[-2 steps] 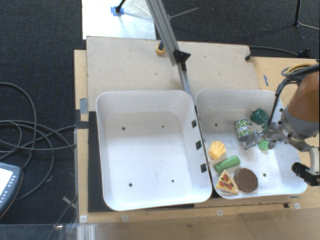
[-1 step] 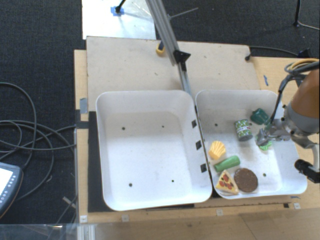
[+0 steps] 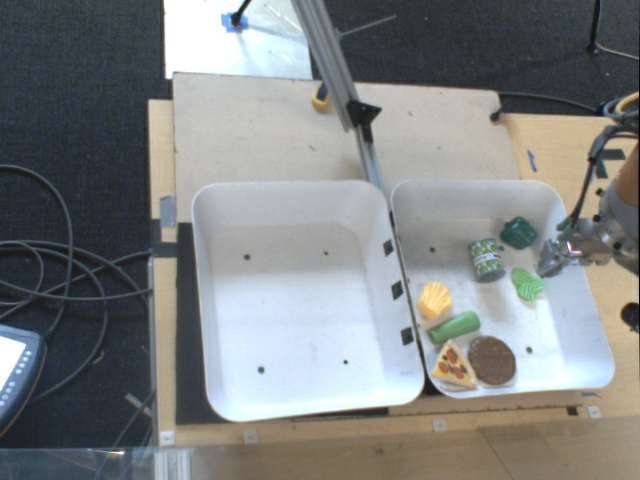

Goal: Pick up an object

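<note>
Gripper [image 3: 556,259] hangs low at the right bin's [image 3: 590,340] right wall, just beside a green ridged toy [image 3: 527,285]; its state cannot be told. Nearby lie a green can [image 3: 487,260] and a dark green piece [image 3: 518,232].

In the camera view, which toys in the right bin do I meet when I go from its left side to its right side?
Yellow shell → pizza slice → green can → dark green toy → light green toy → the hand at the right rim. I leave out the cucumber and the brown disc, which overlap their neighbours.
</note>
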Available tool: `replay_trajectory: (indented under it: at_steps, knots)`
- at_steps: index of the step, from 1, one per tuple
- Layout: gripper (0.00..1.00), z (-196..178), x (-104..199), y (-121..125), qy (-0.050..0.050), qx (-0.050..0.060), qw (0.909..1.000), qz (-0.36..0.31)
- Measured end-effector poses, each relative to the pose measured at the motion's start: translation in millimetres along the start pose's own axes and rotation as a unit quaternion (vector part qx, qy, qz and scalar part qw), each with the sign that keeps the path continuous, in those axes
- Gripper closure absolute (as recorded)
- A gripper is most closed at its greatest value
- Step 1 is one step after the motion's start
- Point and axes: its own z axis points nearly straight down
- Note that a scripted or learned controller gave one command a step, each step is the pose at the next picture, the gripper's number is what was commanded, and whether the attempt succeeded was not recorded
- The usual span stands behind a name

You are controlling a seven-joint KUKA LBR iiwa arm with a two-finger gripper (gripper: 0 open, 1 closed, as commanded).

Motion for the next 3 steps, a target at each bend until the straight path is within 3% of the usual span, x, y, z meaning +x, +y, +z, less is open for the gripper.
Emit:
replay_trajectory:
  at_steps: [1,3]
  knots:
    - [1.0,-38,-1,2,0.0,0.001,1.0,-0.002]
    - [1.0,-22,101,7,0.003,0.003,1.0,-0.005]
